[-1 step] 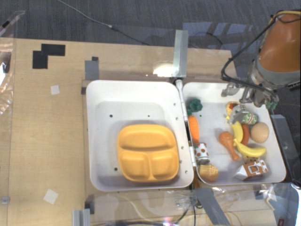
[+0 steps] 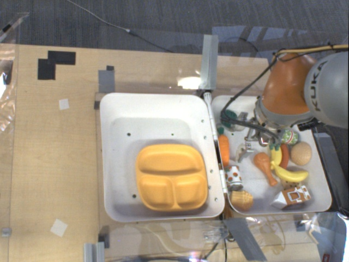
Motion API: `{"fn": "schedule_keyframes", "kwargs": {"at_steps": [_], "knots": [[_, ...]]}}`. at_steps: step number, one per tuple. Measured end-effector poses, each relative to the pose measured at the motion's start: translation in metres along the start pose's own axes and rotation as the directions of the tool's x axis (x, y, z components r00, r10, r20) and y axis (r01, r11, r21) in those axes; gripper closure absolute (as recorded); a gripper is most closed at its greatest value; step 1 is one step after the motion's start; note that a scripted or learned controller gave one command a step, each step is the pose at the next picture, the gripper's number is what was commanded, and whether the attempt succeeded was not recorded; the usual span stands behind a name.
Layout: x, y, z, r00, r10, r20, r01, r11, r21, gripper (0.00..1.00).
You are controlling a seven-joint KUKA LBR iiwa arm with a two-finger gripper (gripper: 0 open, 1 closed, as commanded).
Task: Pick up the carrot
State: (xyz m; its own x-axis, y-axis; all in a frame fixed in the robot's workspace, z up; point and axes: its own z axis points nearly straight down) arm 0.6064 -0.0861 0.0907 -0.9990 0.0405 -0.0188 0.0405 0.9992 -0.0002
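Observation:
The carrot (image 2: 223, 149) is orange with a green top and lies along the left wall of the right bin (image 2: 322, 203), pointing toward the front. My gripper (image 2: 251, 147) hangs over the middle of that bin, a short way right of the carrot and not touching it. It is open, and I see nothing between its fingers. The grey arm with its orange band (image 2: 288, 89) reaches in from the right and hides the back of the bin.
The right bin also holds a small can (image 2: 234, 175), a bread roll (image 2: 242, 200), a drumstick (image 2: 265, 167), a banana (image 2: 288, 172), an egg (image 2: 300, 153) and a carton (image 2: 292, 195). In the left bin (image 2: 117, 119) sits a yellow divided plate (image 2: 172, 176).

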Motion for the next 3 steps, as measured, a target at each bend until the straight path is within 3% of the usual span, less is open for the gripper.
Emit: {"fn": "schedule_keyframes", "kwargs": {"at_steps": [1,2,3], "knots": [[-0.002,0.001,-0.013,1.0,-0.006,0.004,0.006,1.0,0.0,1.0],[0.001,0.032,-0.131,0.946,-0.325,-0.002,0.325,0.946,-0.002,1.0],[0.004,-0.011,-0.013,0.655,-0.756,-0.009,0.756,0.655,-0.014,1.0]]}}
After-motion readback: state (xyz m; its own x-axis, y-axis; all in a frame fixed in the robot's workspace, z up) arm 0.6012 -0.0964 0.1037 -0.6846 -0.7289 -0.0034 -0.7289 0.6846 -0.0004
